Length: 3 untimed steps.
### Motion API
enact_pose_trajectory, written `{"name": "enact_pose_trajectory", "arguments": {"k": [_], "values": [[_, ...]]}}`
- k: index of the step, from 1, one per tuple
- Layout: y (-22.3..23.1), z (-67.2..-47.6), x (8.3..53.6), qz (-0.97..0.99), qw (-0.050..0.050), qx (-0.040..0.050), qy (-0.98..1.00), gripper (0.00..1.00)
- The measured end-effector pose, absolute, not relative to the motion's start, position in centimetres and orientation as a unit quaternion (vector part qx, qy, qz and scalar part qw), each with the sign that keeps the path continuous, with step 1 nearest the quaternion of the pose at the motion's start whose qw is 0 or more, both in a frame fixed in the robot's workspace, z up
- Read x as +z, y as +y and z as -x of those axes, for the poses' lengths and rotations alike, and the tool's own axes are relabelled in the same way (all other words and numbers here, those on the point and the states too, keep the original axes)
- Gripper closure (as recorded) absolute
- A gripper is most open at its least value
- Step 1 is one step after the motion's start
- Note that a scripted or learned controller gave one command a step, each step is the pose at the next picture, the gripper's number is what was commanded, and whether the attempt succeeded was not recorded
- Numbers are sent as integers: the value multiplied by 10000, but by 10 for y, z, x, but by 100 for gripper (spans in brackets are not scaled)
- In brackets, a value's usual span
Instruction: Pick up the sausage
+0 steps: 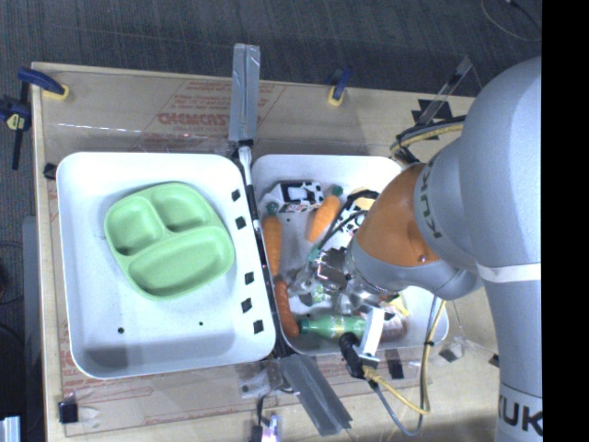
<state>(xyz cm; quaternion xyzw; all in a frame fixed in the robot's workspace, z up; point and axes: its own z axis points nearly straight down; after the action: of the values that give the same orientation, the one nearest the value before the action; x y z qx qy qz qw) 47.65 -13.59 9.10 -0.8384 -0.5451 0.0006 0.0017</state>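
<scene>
Grey arm [479, 201] over right bin [276, 168]; sausage [398, 329] prob. underneath.

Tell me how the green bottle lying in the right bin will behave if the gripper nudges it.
The green bottle lies on its side, so it will probably roll rather than tip. Its surface looks smooth and rounded, likely slippery between fingers. Wedged near the orange carrot and the bin wall, it may not roll far.

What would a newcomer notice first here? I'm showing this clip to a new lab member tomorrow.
Probably the big grey arm with its orange band, reaching from the right over the cluttered right bin. Next, the bright green divided plate lying alone in the left bin. Orange carrot-like pieces stand out among the clutter.
</scene>
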Motion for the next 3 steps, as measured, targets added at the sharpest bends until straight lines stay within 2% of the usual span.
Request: {"name": "enact_pose_trajectory", "arguments": {"k": [1, 2, 3], "values": [[-92, -487, 124, 8881, 13, 6, -4597, 0], [-98, -476, 129, 8850, 28, 14, -4655, 0], [-141, -476, 142, 9156, 23, 22, -4021, 0]]}}
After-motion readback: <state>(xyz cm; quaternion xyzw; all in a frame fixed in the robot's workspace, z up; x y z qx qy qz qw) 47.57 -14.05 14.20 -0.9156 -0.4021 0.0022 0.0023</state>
